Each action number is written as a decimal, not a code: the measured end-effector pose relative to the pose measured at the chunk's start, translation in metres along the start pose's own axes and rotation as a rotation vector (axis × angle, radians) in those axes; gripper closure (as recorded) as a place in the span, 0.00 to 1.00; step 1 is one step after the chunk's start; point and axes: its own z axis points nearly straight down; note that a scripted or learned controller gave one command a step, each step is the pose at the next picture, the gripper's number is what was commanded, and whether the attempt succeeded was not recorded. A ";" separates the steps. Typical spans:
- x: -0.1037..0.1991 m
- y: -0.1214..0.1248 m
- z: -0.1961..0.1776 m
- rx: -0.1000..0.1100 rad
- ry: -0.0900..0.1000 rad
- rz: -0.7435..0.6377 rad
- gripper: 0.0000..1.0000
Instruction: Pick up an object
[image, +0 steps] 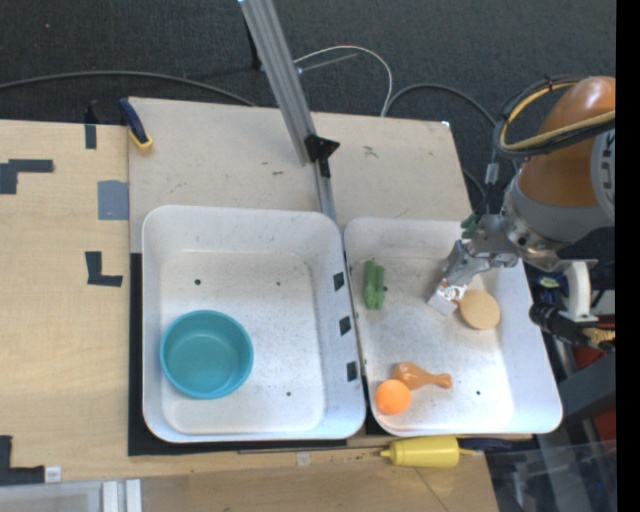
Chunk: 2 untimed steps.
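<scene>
Yellow mustard bottle (424, 452) lies on the tabletop's front edge, below the right bin (520, 400). Inside, a tan round piece (480, 309) sits just beside the claw (452, 290); whether that is apart or together I cannot tell. It looks light, stiff, smooth; pinch across its middle

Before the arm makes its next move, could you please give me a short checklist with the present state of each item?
1. Claw is over the right bin: ok.
2. Claw is near a target: ok, it is beside the tan round piece.
3. Something is held in the claw: cannot tell.
4. Other items lie apart from the claw: ok, the green toy, orange ball and orange drumstick are well away.
5. Blue bowl sits in the left bin, out of the way: ok.
</scene>
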 end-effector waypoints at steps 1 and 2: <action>0.063 0.014 0.000 0.004 0.003 -0.006 1.00; 0.113 0.021 -0.006 0.005 0.002 -0.005 1.00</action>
